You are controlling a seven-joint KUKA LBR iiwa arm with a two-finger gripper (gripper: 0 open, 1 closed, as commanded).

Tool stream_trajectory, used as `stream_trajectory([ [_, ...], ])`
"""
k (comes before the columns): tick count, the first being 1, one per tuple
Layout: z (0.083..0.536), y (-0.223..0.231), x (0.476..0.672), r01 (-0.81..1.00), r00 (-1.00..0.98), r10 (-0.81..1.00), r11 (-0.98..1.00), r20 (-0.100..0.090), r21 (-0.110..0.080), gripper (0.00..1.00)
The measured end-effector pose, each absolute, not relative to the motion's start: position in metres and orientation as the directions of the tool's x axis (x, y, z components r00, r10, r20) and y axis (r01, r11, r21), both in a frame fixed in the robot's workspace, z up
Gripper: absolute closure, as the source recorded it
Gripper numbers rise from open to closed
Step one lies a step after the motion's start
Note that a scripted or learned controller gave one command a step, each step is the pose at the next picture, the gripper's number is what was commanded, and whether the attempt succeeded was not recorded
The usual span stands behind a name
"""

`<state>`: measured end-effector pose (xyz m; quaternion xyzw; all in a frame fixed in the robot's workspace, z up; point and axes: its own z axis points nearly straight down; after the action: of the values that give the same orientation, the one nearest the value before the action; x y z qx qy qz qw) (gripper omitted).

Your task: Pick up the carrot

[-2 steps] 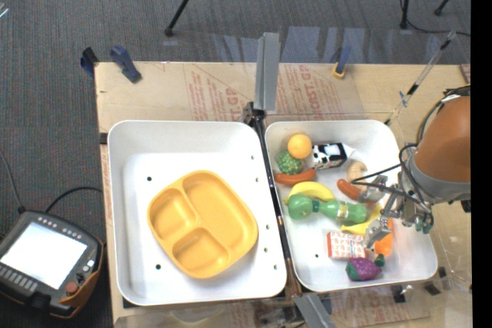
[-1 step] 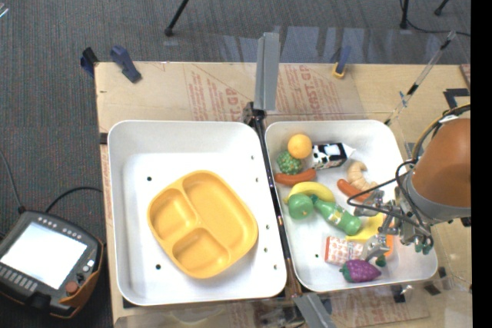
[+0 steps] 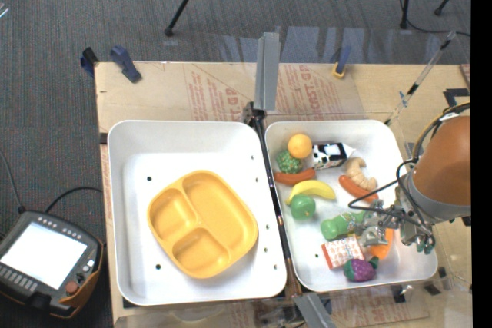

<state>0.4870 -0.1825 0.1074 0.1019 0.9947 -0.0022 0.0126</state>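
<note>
I see the gripper low in the right bin, over the carrot, a smooth orange wedge beside the red-and-white carton and knobbly purple grapes. Whether the claw is spread or pinching, I cannot tell. A glossy yellow divided tray sits in the left bin.

Fixed overhead cam, slanted, both bins.

Arm: single, grey with orange band above the wrist, entering from the right edge, wrist bent low, end effector pointing down and leftward.
</note>
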Motion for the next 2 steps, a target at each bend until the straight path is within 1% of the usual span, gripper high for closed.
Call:
stream_trajectory([
  [1, 0.156, -0.149, 0.477, 0.087, -0.996, 0.087, 0.996, -0.001, 0.001, 1.0],
  [2, 0.224, -0.214, 0.477, -0.156, -0.988, -0.156, 0.988, -0.003, 0.0, 1.0],
])
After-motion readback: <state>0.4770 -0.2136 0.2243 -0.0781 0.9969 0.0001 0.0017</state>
